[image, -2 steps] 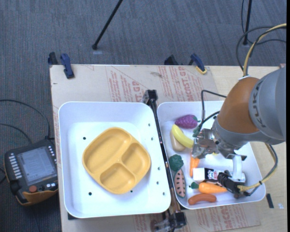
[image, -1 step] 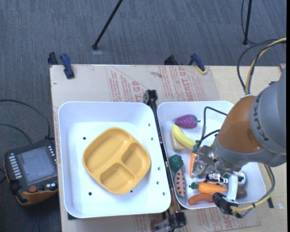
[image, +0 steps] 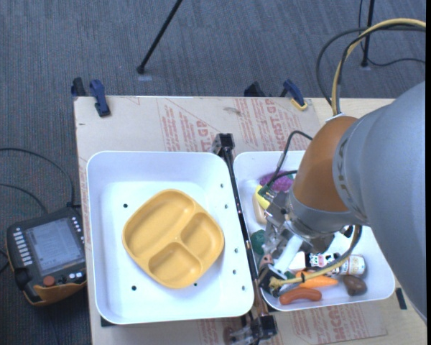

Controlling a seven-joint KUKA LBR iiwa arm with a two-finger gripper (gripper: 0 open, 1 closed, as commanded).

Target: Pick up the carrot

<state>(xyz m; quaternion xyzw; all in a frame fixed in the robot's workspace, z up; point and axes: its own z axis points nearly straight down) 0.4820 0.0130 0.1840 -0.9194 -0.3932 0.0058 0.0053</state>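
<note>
Grey carpet is surrounding the desk point(image: 158, 121). Carrot point(image: 302, 295) is lying at the right bin's point(image: 384, 282) near edge; gripper point(image: 276, 261) is hovering just above-left of it, its opening I cannot tell. Best descending centred, straddling the carrot's width.

Even, bright overhead light fills the scene. The white bins point(image: 108, 192) look nearly washed out, with soft shadows along their inner walls. The arm point(image: 373, 171) looms large and slightly soft; the carpet point(image: 43, 49) appears grainy.
</note>
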